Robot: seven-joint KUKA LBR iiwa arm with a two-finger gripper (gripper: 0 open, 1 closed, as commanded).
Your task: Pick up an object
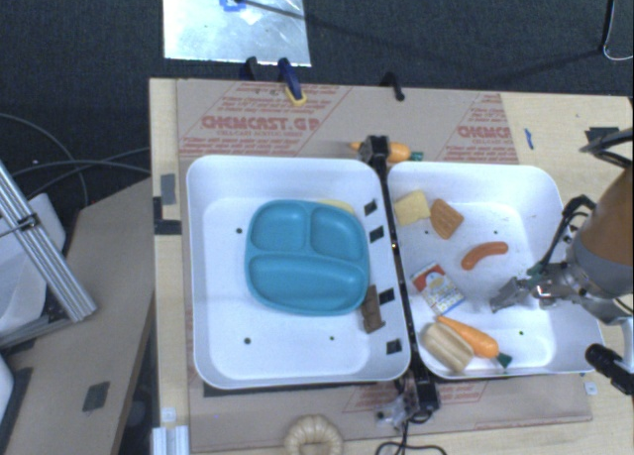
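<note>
The right white bin (540, 185) holds several toy foods. A pale yellow wedge (412, 207) and a brown cracker (446, 218) lie at its back left. In the middle is an orange-red sausage (483, 255), and a small red, white and blue packet (437, 287) lies left of centre. An orange carrot (470, 336) and a tan bun (446, 346) rest at the front left. My gripper (509, 297) hangs low over the bin's right half, right of the packet and just below the sausage, with nothing seen in it.
The left bin (213, 275) carries a blue divided plate (305, 255) and a small brown piece (372, 310) by the divider. An orange item (397, 153) sits behind the bins at the divider's far end. The arm (604, 245) crosses the right bin's right edge.
</note>
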